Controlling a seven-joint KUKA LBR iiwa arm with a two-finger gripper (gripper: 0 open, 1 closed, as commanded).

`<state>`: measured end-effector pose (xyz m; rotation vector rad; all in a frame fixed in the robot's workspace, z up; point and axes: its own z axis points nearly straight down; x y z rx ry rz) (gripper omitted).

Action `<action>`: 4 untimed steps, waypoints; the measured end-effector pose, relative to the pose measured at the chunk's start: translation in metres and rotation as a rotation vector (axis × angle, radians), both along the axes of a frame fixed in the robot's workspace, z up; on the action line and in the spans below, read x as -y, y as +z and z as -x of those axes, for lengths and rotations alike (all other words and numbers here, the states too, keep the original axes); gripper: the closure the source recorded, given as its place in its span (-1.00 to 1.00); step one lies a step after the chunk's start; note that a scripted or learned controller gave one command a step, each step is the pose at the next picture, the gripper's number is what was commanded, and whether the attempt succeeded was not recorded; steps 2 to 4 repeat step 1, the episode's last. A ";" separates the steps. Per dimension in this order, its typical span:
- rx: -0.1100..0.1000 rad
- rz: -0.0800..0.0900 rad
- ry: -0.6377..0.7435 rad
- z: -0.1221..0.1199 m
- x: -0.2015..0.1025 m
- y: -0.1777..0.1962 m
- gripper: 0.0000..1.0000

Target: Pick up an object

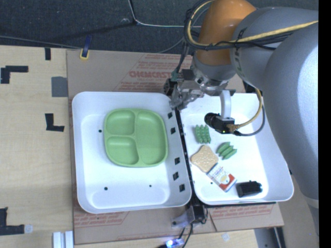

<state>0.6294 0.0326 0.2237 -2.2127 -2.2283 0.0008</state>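
My jaws (pixel 180 94), their state indiscernible, hang at the right bin's (pixel 269 154) far-left corner; the toast (pixel 204 159) lies nearer the camera.

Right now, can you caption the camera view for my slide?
Arm's gripper hovers at the bins' divider; green tray left, toast and small items right.

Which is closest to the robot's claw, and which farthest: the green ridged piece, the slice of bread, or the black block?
From the gripper at the bins' top divider:
1. Green ridged piece, upper part of the right bin.
2. Slice of bread, mid right bin.
3. Black block, right bin's lower corner.
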 end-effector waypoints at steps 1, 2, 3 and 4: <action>-0.002 0.001 -0.001 0.003 -0.056 -0.011 1.00; -0.002 0.001 -0.001 0.003 -0.056 -0.011 1.00; -0.002 0.001 -0.001 0.003 -0.056 -0.011 1.00; -0.002 0.001 -0.001 0.003 -0.056 -0.011 1.00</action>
